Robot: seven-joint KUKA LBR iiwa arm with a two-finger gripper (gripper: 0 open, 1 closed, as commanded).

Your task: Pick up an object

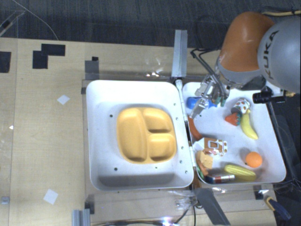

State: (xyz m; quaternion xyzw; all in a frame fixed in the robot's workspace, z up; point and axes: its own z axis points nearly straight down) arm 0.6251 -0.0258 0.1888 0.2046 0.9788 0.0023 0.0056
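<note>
My gripper (205,100) hangs over the far left corner of the right bin (273,145), below the orange wrist band. A blue object (192,102) lies right beside it, partly covered by it. Whether the two touch cannot be made out. To the gripper's right lie a red strawberry-like piece (232,119), a white spotted item (242,106) and a yellow banana (249,126). Nearer the front sit a small orange-and-white box (215,146), an orange ball (254,159), a long yellow piece (240,171) and a dark marker (220,178).
A yellow divided tray (145,134) lies in the middle of the left bin (101,126). A reddish-brown item (194,129) leans against the right bin's left wall, with a tan piece (204,160) below it. A metal post (179,55) stands behind the divide.
</note>
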